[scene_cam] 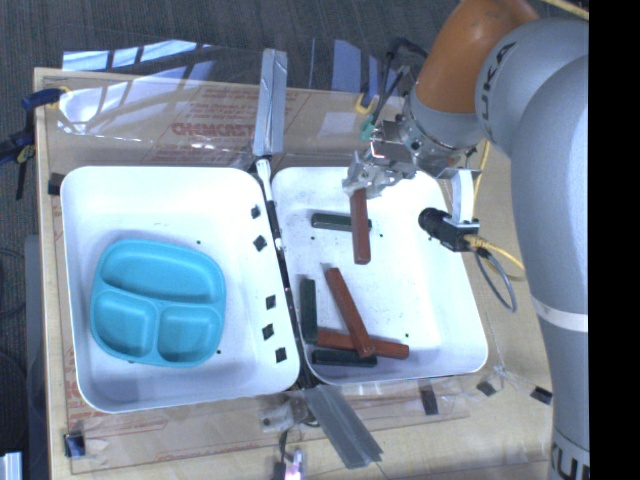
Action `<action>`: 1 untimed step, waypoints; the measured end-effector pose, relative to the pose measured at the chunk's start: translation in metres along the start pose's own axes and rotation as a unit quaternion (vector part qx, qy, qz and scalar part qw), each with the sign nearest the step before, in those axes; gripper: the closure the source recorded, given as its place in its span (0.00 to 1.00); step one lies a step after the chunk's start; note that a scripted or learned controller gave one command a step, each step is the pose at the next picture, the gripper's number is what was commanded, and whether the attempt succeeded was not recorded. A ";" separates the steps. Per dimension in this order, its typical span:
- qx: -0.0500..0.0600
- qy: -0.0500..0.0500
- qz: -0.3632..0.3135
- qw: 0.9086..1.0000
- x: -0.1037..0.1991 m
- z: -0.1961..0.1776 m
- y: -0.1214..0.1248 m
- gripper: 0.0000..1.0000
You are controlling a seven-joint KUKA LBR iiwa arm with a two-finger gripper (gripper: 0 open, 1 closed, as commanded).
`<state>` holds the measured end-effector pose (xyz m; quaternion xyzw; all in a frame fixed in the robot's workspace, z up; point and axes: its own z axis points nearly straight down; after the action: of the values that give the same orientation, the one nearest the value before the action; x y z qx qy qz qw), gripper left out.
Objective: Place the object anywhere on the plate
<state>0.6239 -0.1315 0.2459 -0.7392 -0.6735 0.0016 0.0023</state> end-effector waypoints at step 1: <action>0.000 -0.001 0.031 1.000 0.113 0.007 -0.035 1.00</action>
<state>0.5995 -0.0161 0.2392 -0.7594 -0.6506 0.0021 0.0019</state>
